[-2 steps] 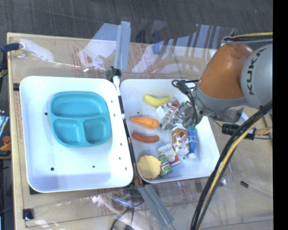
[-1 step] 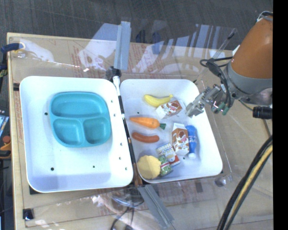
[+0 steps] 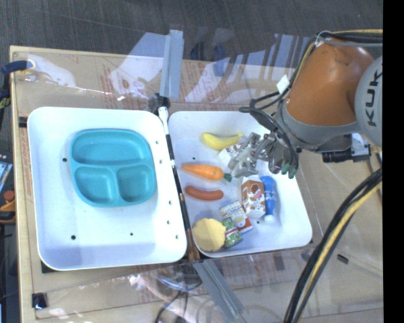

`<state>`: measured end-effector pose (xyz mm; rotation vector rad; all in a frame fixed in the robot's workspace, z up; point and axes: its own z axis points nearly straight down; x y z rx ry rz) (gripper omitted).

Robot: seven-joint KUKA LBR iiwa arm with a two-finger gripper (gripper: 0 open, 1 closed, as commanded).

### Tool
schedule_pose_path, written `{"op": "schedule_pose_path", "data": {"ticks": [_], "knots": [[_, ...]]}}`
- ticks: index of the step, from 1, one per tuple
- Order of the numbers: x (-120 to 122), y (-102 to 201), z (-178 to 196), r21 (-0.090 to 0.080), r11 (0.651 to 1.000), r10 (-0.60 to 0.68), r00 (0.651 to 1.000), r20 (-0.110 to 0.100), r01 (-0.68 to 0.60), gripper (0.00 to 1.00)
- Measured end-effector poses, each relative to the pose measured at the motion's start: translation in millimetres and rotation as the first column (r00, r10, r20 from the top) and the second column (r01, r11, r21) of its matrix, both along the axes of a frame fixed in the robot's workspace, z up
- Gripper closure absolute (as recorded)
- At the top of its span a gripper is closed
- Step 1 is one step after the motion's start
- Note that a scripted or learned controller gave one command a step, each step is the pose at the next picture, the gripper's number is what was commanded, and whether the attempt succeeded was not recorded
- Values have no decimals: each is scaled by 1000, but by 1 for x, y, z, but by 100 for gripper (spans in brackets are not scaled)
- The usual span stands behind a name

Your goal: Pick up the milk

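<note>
White plastic makes up both shallow bins on the bench (image 3: 67, 86), set side by side and touching along their inner edges. The left bin (image 3: 47, 234) carries a turquoise divided plate (image 3: 114, 165) with three compartments, lying flat towards its far half. The right bin (image 3: 296, 231) holds the food items. A yellow banana (image 3: 219, 140) lies at the far side, an orange carrot (image 3: 203, 171) sits just nearer than it, and a brown sausage (image 3: 205, 194) lies nearer again, both pointing left to right. A pale yellow lemon (image 3: 209, 234) rests at the near edge, touching a small green and white packet (image 3: 234, 221) on its right.

The milk (image 3: 253, 198), a small carton with brown and white print, lies on its side right of the sausage, in the middle of the right bin. A blue and white bottle (image 3: 268, 196) lies just beside it on the right, seemingly touching.

The grey arm with its orange band (image 3: 323, 86) reaches in from the right over the far right part of this bin. Its end effector (image 3: 256, 155) hangs above the bin floor between the banana and the milk, just beyond the carton's far end. The metal fingers overlap in a tangle, so I cannot tell whether they are spread or closed, and nothing is clearly seen between them.
</note>
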<state>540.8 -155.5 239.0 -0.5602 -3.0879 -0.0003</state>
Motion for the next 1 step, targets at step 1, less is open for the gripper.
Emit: {"op": "schedule_pose_path", "data": {"ticks": [1], "knots": [[10,-39,106,-4,930,368,930,6,-368,100]]}}
